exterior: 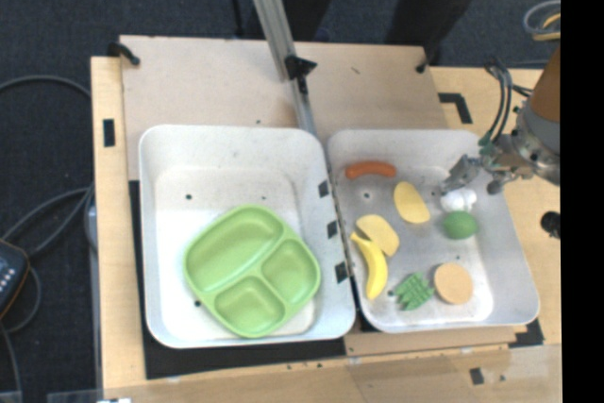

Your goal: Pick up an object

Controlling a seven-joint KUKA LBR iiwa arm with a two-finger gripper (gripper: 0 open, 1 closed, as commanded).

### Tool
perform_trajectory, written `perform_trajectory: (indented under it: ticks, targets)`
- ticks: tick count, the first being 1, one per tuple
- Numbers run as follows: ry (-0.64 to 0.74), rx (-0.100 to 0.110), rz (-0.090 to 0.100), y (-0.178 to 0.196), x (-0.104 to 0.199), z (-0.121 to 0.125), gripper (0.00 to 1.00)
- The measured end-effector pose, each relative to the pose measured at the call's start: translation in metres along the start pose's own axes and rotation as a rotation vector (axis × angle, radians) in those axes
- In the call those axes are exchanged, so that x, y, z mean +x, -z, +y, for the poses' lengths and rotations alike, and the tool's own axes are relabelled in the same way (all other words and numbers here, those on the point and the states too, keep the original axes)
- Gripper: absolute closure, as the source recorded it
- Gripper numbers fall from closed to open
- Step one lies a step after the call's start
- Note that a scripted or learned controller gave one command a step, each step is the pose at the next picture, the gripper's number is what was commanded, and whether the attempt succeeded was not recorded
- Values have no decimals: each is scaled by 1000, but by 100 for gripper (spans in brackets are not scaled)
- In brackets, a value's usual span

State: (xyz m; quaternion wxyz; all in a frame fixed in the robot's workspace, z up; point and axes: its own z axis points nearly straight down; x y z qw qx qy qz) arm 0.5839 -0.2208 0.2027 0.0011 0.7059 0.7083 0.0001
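Two white bins (156, 203); end effector (464, 176) above a white object (460, 200).

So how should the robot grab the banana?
Probably at its middle, coming straight down from above. The banana lies flat in the right bin, long and narrow, so fingers closing across its slim width should fit. Its top end sits close to a yellow slice, and the bin wall is near its left side, so the middle looks like the freest spot.
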Motion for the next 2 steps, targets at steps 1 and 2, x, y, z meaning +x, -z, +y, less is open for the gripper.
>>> perform_trajectory:
  ticks: [1, 2]
  targets:
    - [1, 0, -1, 0, 0, 0, 0]
    - [-3, 4, -1, -43, -7, -1, 0]
